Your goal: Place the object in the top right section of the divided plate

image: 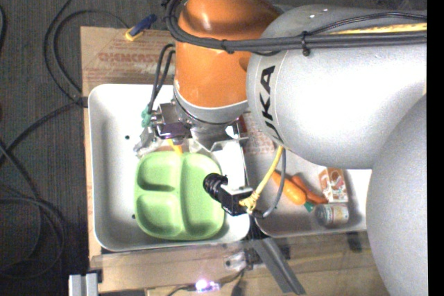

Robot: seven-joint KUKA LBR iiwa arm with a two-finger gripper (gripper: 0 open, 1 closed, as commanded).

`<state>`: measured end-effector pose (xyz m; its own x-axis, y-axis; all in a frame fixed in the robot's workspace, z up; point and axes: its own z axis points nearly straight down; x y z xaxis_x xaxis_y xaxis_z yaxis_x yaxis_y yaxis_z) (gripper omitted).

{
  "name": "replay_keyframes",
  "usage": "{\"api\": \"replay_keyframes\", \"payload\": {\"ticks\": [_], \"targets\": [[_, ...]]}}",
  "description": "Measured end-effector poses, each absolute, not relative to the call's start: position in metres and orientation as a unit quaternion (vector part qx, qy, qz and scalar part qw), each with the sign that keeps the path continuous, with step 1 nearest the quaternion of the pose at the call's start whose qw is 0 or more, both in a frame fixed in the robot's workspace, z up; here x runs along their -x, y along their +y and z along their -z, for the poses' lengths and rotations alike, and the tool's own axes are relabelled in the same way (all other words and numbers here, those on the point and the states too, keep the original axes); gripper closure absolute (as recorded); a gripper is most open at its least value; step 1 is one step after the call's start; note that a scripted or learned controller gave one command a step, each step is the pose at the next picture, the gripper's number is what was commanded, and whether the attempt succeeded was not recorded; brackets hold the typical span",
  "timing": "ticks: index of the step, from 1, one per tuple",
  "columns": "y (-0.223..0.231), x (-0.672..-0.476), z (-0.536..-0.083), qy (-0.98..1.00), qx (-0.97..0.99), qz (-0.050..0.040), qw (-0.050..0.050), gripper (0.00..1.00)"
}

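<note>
The green divided plate (166, 208) lies in the left white bin (111, 149), towards its near side. My gripper (172, 135) hangs under the orange wrist band, right over the plate's far edge. The wrist hides most of the gripper from above. A small yellowish bit (177, 146) shows just below the gripper at the plate's rim; I cannot tell what it is. A black connector (220, 190) with a yellow cable hangs from the arm over the plate's right side.
The right bin (305, 224) holds an orange carrot (295, 189), a small carton (334, 184) and a can (331, 215). The big grey arm covers most of that bin. Cardboard (125, 59) lies beyond the left bin, with cables on the floor.
</note>
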<state>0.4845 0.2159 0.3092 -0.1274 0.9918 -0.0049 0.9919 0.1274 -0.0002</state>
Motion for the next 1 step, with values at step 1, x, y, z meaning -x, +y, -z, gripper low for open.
{"api": "replay_keyframes", "payload": {"ticks": [1], "targets": [[0.2159,-0.4845,-0.3092,0.751,-0.661,0.0017,0.002,0.00]]}}
